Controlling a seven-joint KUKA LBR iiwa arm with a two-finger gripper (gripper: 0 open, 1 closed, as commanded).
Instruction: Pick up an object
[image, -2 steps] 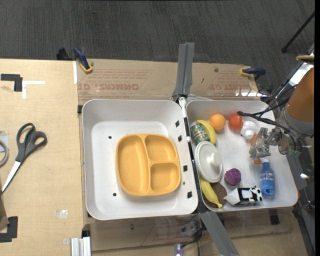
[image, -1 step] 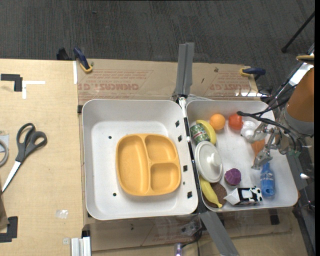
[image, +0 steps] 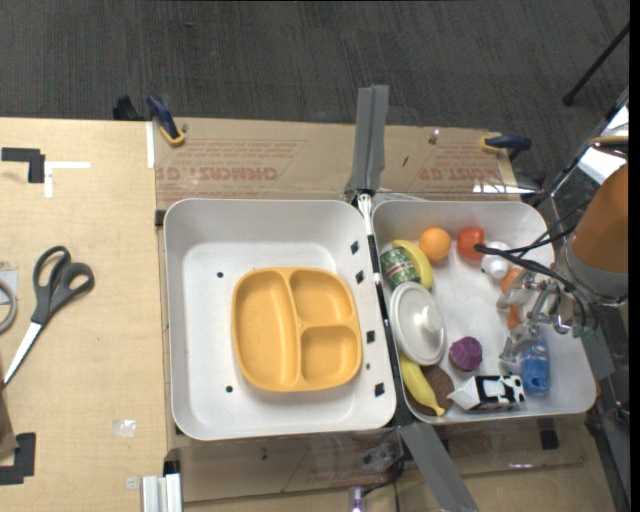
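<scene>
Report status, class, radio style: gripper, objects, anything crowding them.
Gripper low over right bin, nothing seen between fingers. Blue bottle right beside it. Purple ball, cow-print carton crowd close.

The arm's rounded orange band (image: 610, 225) bulges above a grey wrist. Black cables (image: 520, 250) loop out from it across the silvery metal gripper (image: 520, 335), a cluttered bracket assembly with small orange accents near its thin pale fingers (image: 512, 350).

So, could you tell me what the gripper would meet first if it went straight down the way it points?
Probably the small blue bottle-like object just below the gripper in the right white bin, though depth is unclear from this slanted view.
</scene>
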